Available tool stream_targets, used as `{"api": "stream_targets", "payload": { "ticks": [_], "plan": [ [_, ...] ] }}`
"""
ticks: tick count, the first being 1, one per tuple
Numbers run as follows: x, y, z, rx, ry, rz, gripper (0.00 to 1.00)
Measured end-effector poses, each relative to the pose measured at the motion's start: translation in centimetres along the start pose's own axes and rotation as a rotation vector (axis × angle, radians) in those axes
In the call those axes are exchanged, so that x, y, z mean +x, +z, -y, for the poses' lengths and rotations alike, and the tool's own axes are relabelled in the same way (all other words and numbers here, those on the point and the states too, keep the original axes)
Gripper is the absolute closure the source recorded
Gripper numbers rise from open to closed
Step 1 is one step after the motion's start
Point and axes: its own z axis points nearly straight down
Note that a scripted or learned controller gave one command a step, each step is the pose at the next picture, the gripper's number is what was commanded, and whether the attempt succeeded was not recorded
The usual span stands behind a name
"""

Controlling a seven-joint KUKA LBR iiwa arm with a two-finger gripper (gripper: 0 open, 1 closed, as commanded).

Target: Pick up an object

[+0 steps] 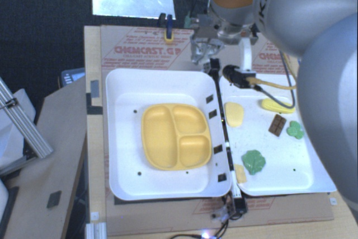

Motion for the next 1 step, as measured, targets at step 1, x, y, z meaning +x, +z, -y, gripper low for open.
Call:
{"api": "stream_targets", "payload": {
  "ticks": [1],
  "plan": [
    [0.87, -8.56, -0.19, -0.022, 0.007, 0.001, 1.00]
  ]
}}
